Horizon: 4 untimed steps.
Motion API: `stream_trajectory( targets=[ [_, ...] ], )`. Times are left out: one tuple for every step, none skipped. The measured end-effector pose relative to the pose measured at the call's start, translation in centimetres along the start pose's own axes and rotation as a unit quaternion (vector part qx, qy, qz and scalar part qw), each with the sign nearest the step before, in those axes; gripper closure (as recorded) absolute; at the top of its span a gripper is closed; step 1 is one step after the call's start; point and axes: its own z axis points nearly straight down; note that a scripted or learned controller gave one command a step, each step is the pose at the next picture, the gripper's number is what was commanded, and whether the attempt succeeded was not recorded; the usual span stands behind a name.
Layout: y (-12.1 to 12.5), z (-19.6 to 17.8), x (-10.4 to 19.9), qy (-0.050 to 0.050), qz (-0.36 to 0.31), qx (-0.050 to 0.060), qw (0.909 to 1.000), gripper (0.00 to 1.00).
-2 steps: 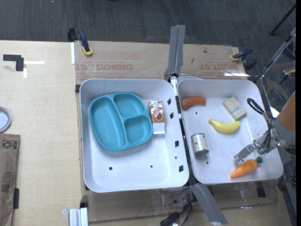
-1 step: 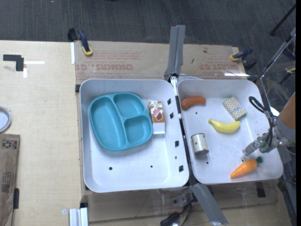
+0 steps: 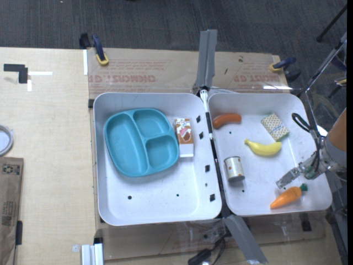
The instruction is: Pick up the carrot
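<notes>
The carrot (image 3: 287, 197), orange with a small green top at its right end, lies in the right bin (image 3: 242, 203) near the front right corner. My gripper (image 3: 290, 176) reaches in from the right and hangs just above and slightly behind the carrot. Nothing shows in its grasp. The arm's wrist (image 3: 333, 150) sits over the bin's right rim.
The right bin also holds a metal can (image 3: 235, 169), a banana (image 3: 263, 147), an orange sausage (image 3: 226, 120) and a patterned sponge (image 3: 274, 126). In the left bin (image 3: 154, 203) are a blue divided plate (image 3: 142, 141) and a small box (image 3: 184, 131).
</notes>
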Motion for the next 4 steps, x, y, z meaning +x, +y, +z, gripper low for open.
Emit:
stream_trajectory(
  targets=[
    [0.0, 0.9, 0.2, 0.000, 0.001, 0.001, 1.0000, 0.00],
    [0.0, 0.0, 0.2, 0.000, 0.002, 0.000, 1.0000, 1.00],
    [0.0, 0.0, 0.2, 0.000, 0.002, 0.000, 1.0000, 0.00],
    [0.7, 0.9, 1.6, 0.000, -0.019, 0.001, 0.9998, 0.00]
  ],
)
